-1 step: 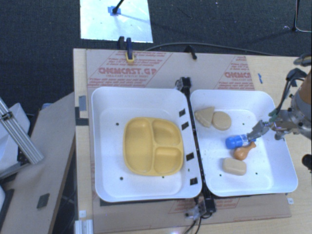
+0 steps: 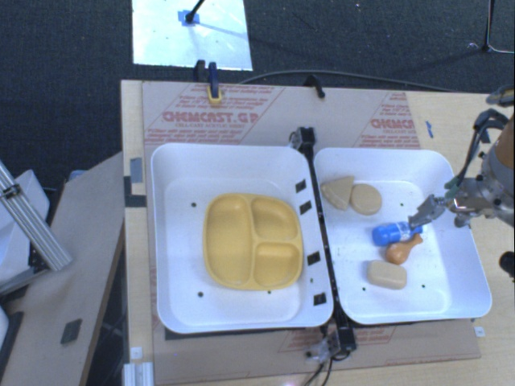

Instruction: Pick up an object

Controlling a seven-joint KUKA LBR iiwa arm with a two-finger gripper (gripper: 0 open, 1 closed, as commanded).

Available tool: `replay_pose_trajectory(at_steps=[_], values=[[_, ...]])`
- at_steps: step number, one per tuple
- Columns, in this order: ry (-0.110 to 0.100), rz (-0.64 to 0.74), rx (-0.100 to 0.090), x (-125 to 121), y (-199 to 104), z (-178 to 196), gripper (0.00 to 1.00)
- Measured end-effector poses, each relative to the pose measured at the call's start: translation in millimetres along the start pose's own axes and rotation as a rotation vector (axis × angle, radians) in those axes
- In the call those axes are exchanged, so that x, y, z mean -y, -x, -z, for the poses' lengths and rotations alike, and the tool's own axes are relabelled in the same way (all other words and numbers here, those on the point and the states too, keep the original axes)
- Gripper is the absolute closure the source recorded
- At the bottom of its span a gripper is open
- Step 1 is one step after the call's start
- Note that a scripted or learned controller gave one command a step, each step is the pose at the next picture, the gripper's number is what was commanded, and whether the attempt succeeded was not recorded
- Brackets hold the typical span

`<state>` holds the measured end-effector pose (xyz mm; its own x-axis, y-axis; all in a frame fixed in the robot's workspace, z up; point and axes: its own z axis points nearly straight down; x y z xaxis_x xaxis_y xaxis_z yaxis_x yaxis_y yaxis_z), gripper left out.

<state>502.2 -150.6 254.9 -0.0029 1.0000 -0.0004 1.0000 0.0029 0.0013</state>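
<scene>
The right bin [image 2: 451,296] holds several small objects. A blue cylinder with a white end [image 2: 392,233] lies near its middle, touching an orange drumstick-shaped piece [image 2: 402,250] just below it. Two tan pieces, a wedge [image 2: 337,191] and a round one [image 2: 366,199], lie at the bin's upper left. A tan block [image 2: 387,275] sits nearer the front. My gripper [image 2: 425,212] reaches in from the right and points down-left, its tip just above and right of the blue cylinder. I see nothing held in it.
The left bin [image 2: 177,215] carries a yellow divided plate [image 2: 253,241]. Black clips run along the seam between the bins [image 2: 314,232]. A blue and yellow clamp [image 2: 213,83] sits at the board's far edge, and a metal rail [image 2: 32,223] lies at the left.
</scene>
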Motion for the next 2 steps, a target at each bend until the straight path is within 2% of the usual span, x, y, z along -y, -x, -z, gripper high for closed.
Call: replay_pose_trajectory(at_steps=[2], values=[[-0.003, -0.001, -0.001, -12, 1, -91, 0.0]])
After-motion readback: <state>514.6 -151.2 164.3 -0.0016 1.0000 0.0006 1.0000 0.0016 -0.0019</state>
